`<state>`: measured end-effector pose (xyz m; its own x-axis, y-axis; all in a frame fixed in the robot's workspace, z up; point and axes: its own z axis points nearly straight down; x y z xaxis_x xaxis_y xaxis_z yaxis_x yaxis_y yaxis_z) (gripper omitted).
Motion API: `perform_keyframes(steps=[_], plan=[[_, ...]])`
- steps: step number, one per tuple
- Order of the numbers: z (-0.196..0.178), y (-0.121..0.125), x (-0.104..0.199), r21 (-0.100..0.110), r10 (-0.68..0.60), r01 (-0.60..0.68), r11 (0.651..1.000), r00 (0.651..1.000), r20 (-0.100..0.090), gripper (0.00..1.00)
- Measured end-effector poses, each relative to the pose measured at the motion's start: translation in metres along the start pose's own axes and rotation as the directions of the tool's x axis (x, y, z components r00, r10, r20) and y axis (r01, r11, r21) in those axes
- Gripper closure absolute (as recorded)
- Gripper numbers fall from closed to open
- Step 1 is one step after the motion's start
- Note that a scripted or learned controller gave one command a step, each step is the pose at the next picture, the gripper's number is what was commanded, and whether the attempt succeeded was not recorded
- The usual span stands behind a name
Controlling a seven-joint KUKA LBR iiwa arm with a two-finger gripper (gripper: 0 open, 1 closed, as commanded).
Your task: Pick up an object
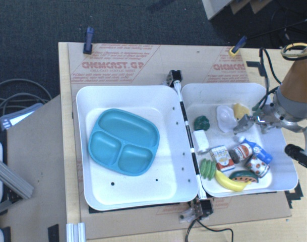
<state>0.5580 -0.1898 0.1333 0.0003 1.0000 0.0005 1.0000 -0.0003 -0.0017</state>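
Nearest, by the front wall of the right bin (289, 183): a yellow banana (231, 182), touching a watermelon slice (243, 175) just behind it. Toward the front left corner of that bin, a green vegetable (207, 169), close to the banana's left end. Just behind these, a tight cluster: a small red-and-white carton (221, 157), a tin (241, 153), a blue-and-white bottle (257, 152) and a second tin (258, 168), packed together mid-bin. Across the divide, in the left bin (87, 185), a blue divided plate (124, 141), flat and alone, nearer that bin's left wall. Farther back in the right bin, a dark green lump (201, 122) near the left wall, then a clear plastic piece (225, 116) and a pale yellow item (240, 110) touching each other. Just right of those two, the gripper (251, 121), reaching in from the right wall below the grey arm and its orange band; impossible to tell whether released or clenched, and nothing seen grasped. Beyond both bins, on the bench's (143, 59) far edge, a blue clamp (88, 39) at the left corner and a yellow clamp (238, 45) toward the right.
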Motion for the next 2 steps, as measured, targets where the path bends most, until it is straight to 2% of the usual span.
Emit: perform_keyframes(steps=[1, 2], plan=[[0.049, -0.027, 0.006, 0.001, 0.000, 0.000, 1.000, 1.000, 0.000, 0.00], [0.049, -0.041, -0.023, 0.000, 0.000, 0.000, 1.000, 1.000, -0.001, 0.00]])
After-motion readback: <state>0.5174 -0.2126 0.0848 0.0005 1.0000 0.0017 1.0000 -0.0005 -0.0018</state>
